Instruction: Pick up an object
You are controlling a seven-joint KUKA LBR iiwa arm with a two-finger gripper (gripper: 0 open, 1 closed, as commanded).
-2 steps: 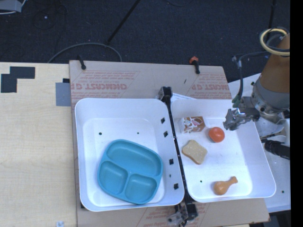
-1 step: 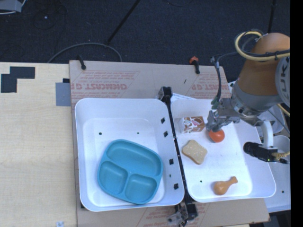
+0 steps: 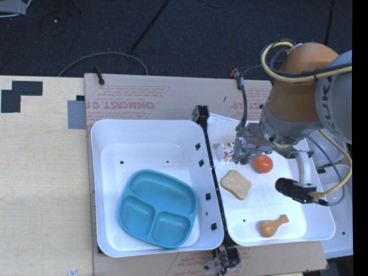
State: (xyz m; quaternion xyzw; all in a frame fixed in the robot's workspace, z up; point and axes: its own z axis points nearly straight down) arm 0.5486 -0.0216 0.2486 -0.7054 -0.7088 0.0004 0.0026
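Observation:
In the right bin [image 3: 322,230] lie a slice of toast [image 3: 236,184], a red tomato [image 3: 263,163] and a tan drumstick-shaped toy [image 3: 272,225]. My gripper [image 3: 242,150] hangs over the bin's far left part, just left of the tomato and above the toast. Nothing shows between its fingers, and I cannot make out how far apart they stand. A small printed card [image 3: 227,150] lies under the gripper, partly hidden by it.
The left bin [image 3: 109,154] holds a blue three-compartment tray [image 3: 158,207]. A black divider rail [image 3: 209,177] runs between the two bins. The arm's orange and grey body [image 3: 299,91] looms over the right bin's far right side.

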